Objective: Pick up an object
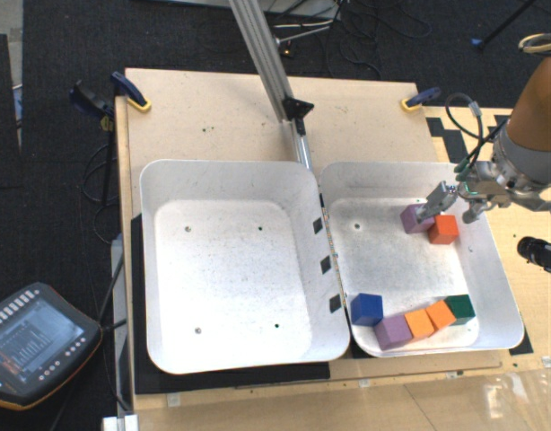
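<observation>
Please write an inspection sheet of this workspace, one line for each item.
Surface: wooden bench bearing left bin and right bin.
Job's things: purple block and orange block under the tool; blue block, second purple block, second orange block and green block in a row along the right bin's near edge.
Clutter: nothing seen.
Grippers: tool low over the purple block; grip cannot be judged.
Cables: black cables on the floor behind the bench.
Surroundings: teach pendant, two clamps.
</observation>
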Available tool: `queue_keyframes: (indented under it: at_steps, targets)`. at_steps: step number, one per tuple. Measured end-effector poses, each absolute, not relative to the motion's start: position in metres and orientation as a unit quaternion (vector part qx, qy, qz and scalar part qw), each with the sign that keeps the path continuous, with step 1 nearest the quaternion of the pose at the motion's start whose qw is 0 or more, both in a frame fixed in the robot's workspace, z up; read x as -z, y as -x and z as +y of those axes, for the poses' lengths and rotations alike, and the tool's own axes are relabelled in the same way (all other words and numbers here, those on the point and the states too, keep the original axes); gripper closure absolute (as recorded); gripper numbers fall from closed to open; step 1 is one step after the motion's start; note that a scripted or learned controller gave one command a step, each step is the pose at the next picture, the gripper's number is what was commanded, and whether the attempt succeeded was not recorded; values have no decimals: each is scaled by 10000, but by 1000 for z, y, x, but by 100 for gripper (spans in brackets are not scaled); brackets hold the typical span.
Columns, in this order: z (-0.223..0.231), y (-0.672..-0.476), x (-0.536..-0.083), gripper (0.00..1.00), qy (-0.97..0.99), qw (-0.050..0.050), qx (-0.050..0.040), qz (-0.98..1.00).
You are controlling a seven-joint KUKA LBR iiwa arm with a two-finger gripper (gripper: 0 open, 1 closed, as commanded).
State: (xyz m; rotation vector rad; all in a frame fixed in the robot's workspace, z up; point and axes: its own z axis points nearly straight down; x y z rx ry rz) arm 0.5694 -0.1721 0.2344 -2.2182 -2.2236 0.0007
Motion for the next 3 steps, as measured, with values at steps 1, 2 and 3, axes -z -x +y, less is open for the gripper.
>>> queue_keyframes:
  at_steps: [1,2,3]
  targets:
    - [-172,-569,-235,0,7067,2,-1,-7075]
    - [-174,-575,-173,0,7074,24,-18,-7068]
    - [-176,-564,-122,0,7077,24,-17,-7065]
